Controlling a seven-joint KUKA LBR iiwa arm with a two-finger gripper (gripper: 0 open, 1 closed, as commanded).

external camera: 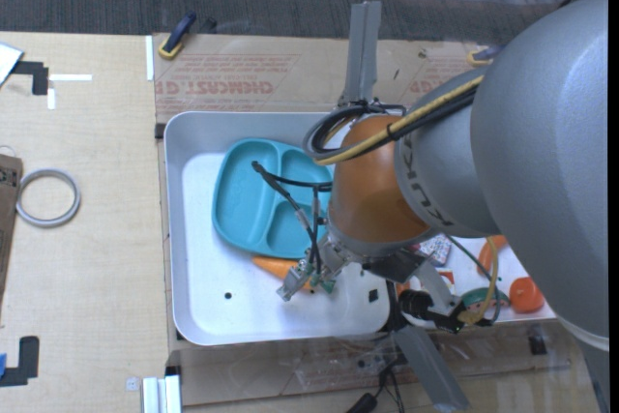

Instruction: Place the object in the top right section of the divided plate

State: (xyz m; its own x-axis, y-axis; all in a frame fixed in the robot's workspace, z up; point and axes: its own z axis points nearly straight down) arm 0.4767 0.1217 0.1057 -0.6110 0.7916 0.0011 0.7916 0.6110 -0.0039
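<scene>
Arm low over the left bin, gripper at the near edge of the divided plate.

The gripper (308, 278) hangs just past the near edge of the teal divided plate (253, 198), which lies in the middle of the white bin (184, 237) toward its far side. An orange carrot-like object (274, 265) lies on the bin floor beside the plate's near edge, its right end reaching the fingertips; whether the fingers are closed on it or merely beside it cannot be told. The arm's orange band (372, 189) covers the plate's right part. A roll of tape (46, 197) rests on the bench toward its left edge, and a small orange thing (525, 295) lies in the right bin.
</scene>
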